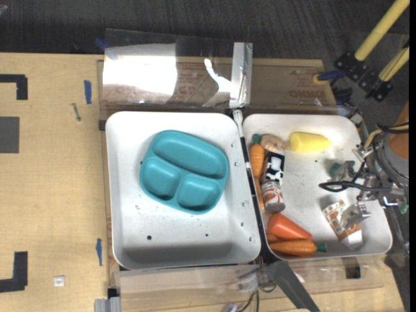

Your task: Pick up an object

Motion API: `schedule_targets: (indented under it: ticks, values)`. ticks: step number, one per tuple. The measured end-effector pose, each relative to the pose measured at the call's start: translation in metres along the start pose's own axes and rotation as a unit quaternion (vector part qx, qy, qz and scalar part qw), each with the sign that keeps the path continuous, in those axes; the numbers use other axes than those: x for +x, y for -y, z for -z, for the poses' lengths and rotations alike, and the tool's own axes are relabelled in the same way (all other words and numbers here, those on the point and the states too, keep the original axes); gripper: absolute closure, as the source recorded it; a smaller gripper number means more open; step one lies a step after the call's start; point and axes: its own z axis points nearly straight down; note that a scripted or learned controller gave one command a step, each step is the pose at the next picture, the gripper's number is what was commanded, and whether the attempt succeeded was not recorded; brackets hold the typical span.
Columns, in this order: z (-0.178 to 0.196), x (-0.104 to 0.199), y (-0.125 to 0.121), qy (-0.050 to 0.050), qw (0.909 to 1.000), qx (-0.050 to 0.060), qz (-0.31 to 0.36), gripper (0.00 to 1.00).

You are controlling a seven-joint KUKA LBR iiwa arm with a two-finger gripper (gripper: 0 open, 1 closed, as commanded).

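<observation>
The right bin (pixel 305 174) holds several objects. A yellow block (pixel 310 142) lies at the back, with a small carrot (pixel 257 159) along the left wall. Beside the carrot is a cow-patterned bottle (pixel 273 182). Two orange carrots (pixel 289 234) lie at the front left. An orange-and-white packet (pixel 337 216) rests at the front right. My gripper (pixel 342 178) reaches in from the right edge, low over the bin's right side. It is just behind the packet and right of the bottle. I see nothing held in it.
The left bin (pixel 123 226) carries a teal divided plate (pixel 184 170). A clear plastic sheet (pixel 169 77) and a metal strip (pixel 240 73) lie behind the bins. Yellow-handled tools (pixel 380 28) stand at the back right. Wooden bench surface (pixel 49 174) extends to the left.
</observation>
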Motion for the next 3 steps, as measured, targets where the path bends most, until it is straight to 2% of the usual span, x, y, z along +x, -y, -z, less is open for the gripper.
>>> schedule_targets:
  ticks: [1, 2, 3]
  values:
    - [-0.095, 0.002, 0.050, 0.003, 0.9963, -0.001, 0.086, 0.00]
    - [-0.090, -0.008, 0.055, 0.001, 0.9908, -0.002, 0.136, 0.00]
    - [-0.104, -0.006, 0.055, 0.005, 0.9802, 0.001, 0.198, 0.00]
